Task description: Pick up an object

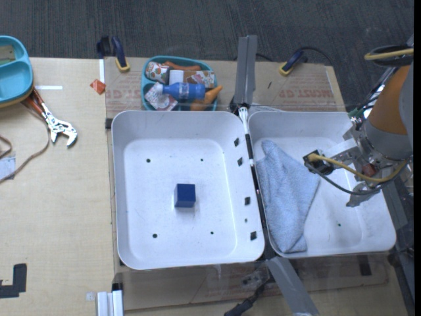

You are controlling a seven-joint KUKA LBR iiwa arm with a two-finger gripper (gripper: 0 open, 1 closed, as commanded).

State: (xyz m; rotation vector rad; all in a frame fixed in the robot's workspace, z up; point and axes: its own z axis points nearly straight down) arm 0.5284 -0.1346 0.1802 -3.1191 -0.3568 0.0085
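Note:
A small blue cube (185,195) sits near the middle of the left white bin (131,143). A grey-blue cloth (284,193) lies crumpled along the left side of the right white bin (375,236), from the back wall to the front. My gripper (359,191) hangs over the right half of the right bin, to the right of the cloth and apart from it. A black part with a yellow cable (317,162) juts left from the wrist, over the cloth's right edge. Nothing shows in the gripper.
A teal bowl (179,84) of small items stands behind the left bin. A wrench (60,130) and a teal tray (13,68) lie on the bench at the far left. Clamps sit along the back edge, and a metal bar (245,71) rises between the bins.

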